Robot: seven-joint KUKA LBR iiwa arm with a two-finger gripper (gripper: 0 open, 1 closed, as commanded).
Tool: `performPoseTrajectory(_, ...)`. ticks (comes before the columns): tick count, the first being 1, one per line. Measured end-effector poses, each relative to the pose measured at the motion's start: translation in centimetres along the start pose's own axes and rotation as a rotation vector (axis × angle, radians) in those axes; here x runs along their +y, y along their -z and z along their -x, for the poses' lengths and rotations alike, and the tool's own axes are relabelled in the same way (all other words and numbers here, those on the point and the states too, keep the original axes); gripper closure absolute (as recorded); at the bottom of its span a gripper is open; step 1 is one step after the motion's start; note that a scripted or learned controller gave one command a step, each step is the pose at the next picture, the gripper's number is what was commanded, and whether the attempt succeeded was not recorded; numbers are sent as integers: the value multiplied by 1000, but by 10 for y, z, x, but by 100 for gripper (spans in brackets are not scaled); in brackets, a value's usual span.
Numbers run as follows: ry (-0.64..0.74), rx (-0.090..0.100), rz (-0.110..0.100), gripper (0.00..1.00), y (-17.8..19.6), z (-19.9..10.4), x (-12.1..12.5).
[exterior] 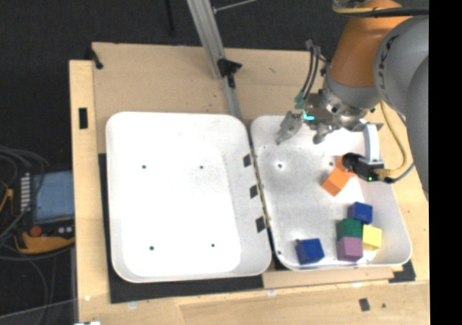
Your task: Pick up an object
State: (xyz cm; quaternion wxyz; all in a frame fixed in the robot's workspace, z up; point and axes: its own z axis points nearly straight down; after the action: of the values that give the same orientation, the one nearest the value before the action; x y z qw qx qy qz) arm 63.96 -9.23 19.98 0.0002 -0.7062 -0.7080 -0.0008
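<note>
My claw (303, 128) hangs over the right bin's (289, 193) far edge, fingers spread, nothing btwn them. Nearest pick, I reckon: orange block (335, 182), mid-bin by the right wall, lying toward the near-right corner from the claw. It sits skewed, a corner toward me; no clear long axis.

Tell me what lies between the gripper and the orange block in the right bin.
In the camera view, only bare white bin floor lies between the gripper and the orange block. The other blocks cluster nearer the bin's front edge.
</note>
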Motion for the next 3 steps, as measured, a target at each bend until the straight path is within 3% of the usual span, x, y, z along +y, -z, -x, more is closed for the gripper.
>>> performPoseTrajectory(2, -7, -5, -3, 0, -105, 8, -1)
performPoseTrajectory(3, -11, -2, 4, 100, -91, 8, 1)
